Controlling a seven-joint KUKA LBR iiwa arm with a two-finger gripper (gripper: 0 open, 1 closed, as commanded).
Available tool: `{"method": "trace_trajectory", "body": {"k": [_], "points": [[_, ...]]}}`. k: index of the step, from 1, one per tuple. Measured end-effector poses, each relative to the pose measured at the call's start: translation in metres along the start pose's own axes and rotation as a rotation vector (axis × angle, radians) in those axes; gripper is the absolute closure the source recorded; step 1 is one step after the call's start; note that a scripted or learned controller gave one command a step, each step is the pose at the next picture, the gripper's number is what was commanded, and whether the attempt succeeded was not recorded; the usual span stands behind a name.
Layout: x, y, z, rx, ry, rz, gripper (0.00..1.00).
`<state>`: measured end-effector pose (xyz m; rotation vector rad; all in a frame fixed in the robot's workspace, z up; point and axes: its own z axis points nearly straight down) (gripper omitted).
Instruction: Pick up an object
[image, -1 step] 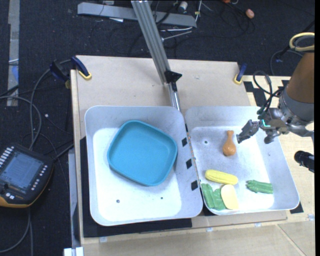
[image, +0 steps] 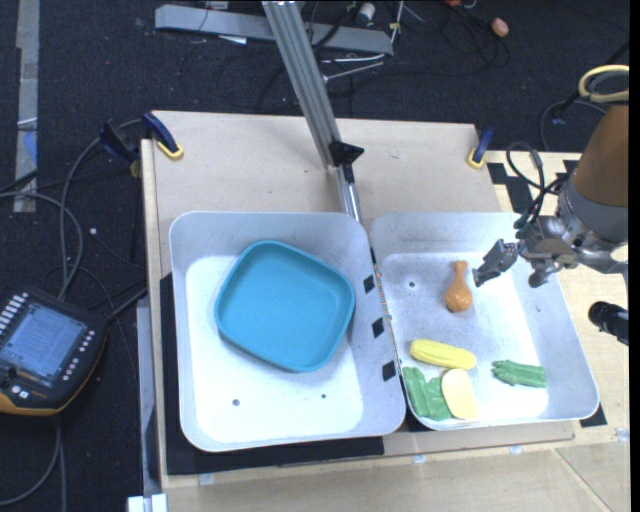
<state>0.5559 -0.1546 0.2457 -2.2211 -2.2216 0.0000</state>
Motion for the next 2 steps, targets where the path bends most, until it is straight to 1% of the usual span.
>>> {"method": "trace_trajectory", "body": {"k": [1,2], "points": [[0.001,0.002,0.063,0.005,0.001,0.000,0.00],[0.001,0.001,0.105,0.004,0.001,0.000,0.00]]}}
